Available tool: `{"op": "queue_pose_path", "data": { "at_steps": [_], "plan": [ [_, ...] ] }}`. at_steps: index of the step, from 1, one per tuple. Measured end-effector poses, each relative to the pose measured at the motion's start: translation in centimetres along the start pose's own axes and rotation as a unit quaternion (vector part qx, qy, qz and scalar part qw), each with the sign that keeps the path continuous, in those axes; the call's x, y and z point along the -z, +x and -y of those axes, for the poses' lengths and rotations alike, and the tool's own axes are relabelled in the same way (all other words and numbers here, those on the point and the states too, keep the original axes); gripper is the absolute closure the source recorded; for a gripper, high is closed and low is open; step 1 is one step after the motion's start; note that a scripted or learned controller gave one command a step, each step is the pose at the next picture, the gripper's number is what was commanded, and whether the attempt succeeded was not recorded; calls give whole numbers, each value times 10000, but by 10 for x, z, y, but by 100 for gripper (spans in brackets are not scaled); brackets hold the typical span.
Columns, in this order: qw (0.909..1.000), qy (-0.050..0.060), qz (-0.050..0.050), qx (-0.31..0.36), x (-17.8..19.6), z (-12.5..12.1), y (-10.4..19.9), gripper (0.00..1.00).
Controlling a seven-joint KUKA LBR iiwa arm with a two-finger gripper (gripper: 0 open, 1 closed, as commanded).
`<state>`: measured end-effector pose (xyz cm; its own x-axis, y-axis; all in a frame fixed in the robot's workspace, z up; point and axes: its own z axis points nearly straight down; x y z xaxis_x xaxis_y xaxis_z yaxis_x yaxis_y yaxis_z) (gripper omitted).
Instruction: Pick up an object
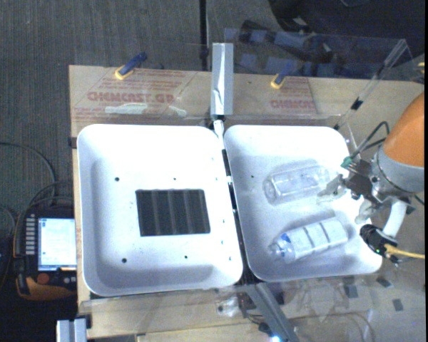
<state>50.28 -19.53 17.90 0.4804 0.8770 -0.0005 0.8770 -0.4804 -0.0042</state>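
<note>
Bottles are what's up for grabs, two clear plastic ones, both lying on their sides in the right bin (299, 137). One bottle (296, 180) sits toward the far side of that bin, roughly in the middle. The other bottle (310, 239), which has a white label around it, lies nearer to the camera and slightly tilted, cap end pointing left. They're near each other but not touching.

The arm comes in from the right, with its orange band showing at the edge, and the gripper (351, 184) sits over the right rim of the right bin, just beside the far bottle's right end. Honestly can't tell if it's open or closed, too much clutter there. Nothing visibly held.

Left bin (100, 148) has a dark ribbed rectangular pad (172, 211) lying flat in its middle.
</note>
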Motion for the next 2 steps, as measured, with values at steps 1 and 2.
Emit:
{"op": "queue_pose_path", "data": {
  "at_steps": [1, 2],
  "plan": [
    [9998, -93, -10, 168, -87, -48, 61, 0],
    [9974, -26, 13, 726, 26, -47, 3, 0]
  ]
}}
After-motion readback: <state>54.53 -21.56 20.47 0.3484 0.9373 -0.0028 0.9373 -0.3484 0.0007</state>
